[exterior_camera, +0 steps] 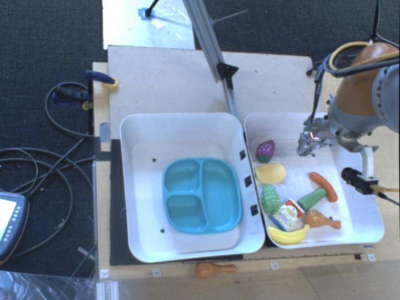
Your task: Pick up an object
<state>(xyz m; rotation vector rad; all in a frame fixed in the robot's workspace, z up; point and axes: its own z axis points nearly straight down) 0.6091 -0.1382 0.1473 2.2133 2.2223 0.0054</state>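
**Gripper over right bin, toys untouched**

Lowest in view, an orange toy drumstick (215,269) lies on the bench (175,74) outside the bins. Left bin (140,167) holds a blue divided plate (202,194). Right bin (369,224) holds purple grapes (265,149), lemon (270,173), green corn (270,198), banana (288,235), carrot (323,185). Gripper (307,144) hovers above the bin's upper part, right of the grapes, nothing visibly between fingers; jaw state cannot be told.

Turquoise tray (202,195), purple grapes (265,149), yellow banana (288,234), orange sausage (324,186).
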